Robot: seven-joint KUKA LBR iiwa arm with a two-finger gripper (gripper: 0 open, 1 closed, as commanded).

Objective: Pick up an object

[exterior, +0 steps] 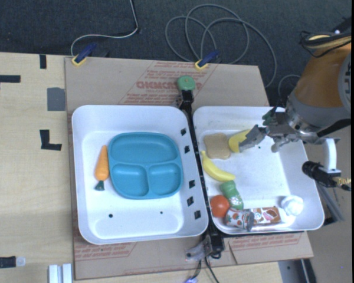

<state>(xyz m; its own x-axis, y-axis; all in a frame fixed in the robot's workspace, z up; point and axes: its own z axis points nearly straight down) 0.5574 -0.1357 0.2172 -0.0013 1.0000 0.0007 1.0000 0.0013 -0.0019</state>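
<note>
Cardboard covers the worktop [236, 87] under two white bins. Over the right bin [295, 175] the end effector [255, 135] hangs, fingers spread, empty, just beside a yellow piece [238, 140] and tan bread slice [217, 146].

Arm [327, 78] cut off at right edge; yellow item [238, 140] perhaps partly hidden behind gripper [253, 135].

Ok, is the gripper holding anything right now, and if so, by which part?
Cannot be told. The gripper sits at one end of a small yellow object beside the tan bread piece, but a grasp isn't visible.
</note>
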